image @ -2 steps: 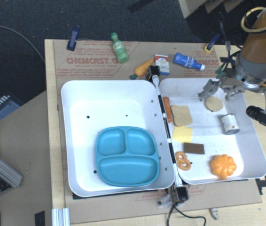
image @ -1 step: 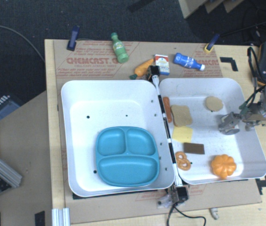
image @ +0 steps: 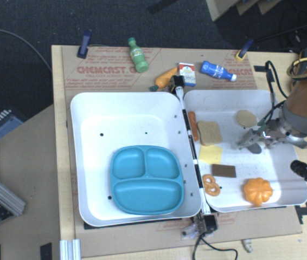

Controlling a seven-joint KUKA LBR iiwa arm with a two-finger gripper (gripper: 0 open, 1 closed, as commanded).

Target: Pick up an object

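The gripper (image: 249,140) sits low over the right bin (image: 226,99), in the bin's upper right quarter, with the grey arm (image: 300,112) entering from 3 o'clock. Its metal fingers point toward 9 o'clock; how far apart they stand cannot be told, and no object is seen between them. A round tan cookie (image: 245,118) lies just beside the gripper at 12 o'clock. At 9 o'clock from the gripper, near but apart, lies a tan bread slice (image: 209,132), and touching the bin's left wall beyond it lies a reddish sausage (image: 193,126), set lengthwise along the wall. At 8 o'clock from the gripper a yellow cheese square (image: 211,155) lies just below the bread slice, with a brown chocolate piece (image: 223,171) just under it. A pretzel (image: 211,184) lies at 7 o'clock, near the bin's lower left corner. An orange pumpkin (image: 257,191) lies at 6 o'clock from the gripper, well apart from it, near the bin's lower edge. The left bin (image: 88,112) stands touching the right bin at 9 o'clock and holds a blue divided plate (image: 147,179) in its lower half. On the cardboard bench top (image: 110,68) at 12 o'clock of both bins lie a green bottle (image: 138,56), an orange carrot (image: 166,78), a small carton (image: 186,73) and a blue bottle (image: 217,71)
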